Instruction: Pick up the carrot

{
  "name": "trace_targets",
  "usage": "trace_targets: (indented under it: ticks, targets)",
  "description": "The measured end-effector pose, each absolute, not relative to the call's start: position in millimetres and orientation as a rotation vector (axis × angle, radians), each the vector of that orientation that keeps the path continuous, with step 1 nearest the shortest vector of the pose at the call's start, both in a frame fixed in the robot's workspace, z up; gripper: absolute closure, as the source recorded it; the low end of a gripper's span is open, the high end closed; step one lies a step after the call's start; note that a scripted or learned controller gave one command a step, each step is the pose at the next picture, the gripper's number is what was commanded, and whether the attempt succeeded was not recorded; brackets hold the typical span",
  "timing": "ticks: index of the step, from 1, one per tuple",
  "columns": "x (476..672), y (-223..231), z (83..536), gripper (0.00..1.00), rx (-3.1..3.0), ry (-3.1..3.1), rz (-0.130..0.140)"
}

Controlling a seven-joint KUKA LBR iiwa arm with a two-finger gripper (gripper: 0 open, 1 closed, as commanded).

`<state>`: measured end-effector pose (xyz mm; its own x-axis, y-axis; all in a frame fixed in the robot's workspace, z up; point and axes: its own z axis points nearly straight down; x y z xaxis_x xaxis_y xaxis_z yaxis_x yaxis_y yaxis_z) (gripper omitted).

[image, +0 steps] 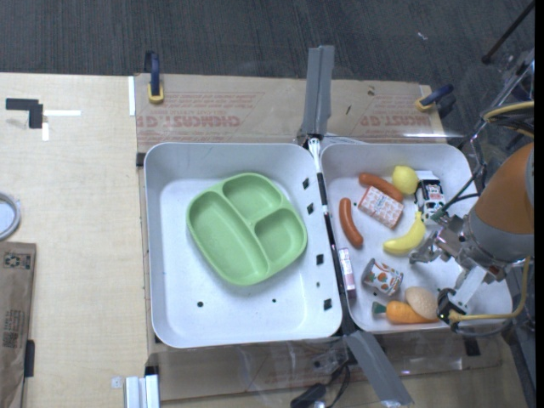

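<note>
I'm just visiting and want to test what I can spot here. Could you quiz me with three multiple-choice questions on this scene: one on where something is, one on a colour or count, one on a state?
1. Where is the carrot?
A. On the green plate
B. At the near edge of the right bin
C. On the floor

2. How many sections does the green plate have?
A. Two
B. Three
C. Five

3. How is the can standing?
A. Lying on its side
B. Stacked on the banana
C. Inside the left bin

Answers: 1 B, the carrot lies at the front of the right bin beside a pale bun. 2 B, ridges split the plate into three. 3 A, the can lies tipped over with one end facing the carrot.
</note>
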<state>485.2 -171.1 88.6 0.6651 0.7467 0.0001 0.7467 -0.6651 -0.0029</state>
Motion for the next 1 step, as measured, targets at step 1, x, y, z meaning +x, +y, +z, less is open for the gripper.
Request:
trace_targets:
  ticks: [1]
  targets:
    - [483.9, -171.7, 93.3, 1.0, -2.86, -1.276, 0.012]
